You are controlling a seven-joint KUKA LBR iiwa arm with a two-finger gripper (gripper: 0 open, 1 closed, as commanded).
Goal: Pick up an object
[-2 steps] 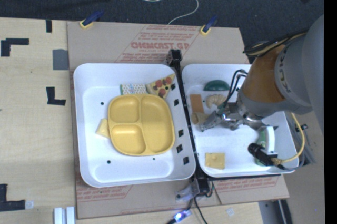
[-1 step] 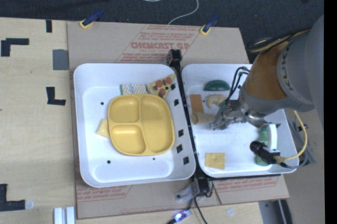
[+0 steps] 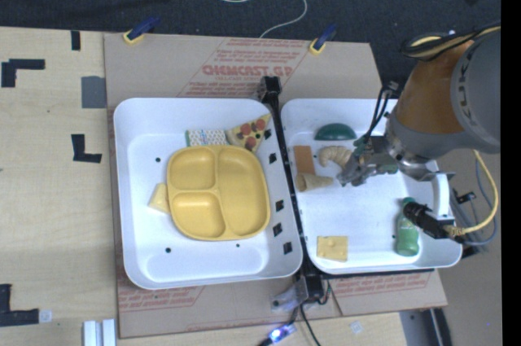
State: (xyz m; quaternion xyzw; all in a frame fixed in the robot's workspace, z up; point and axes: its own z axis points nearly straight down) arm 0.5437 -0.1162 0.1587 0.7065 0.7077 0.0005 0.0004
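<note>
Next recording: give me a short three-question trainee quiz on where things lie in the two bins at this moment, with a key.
1. True or false: the yellow divided plate lies in the right bin.
2. Which item lies nearest the right bin's front wall? A) the dark green dome-shaped piece B) the pale yellow square piece C) the tan block
3. Fill in: the gripper hangs over the ____ bin.

Key: 1 false, the plate lies in the left bin. 2 B. 3 right, near the curled beige piece.
</note>
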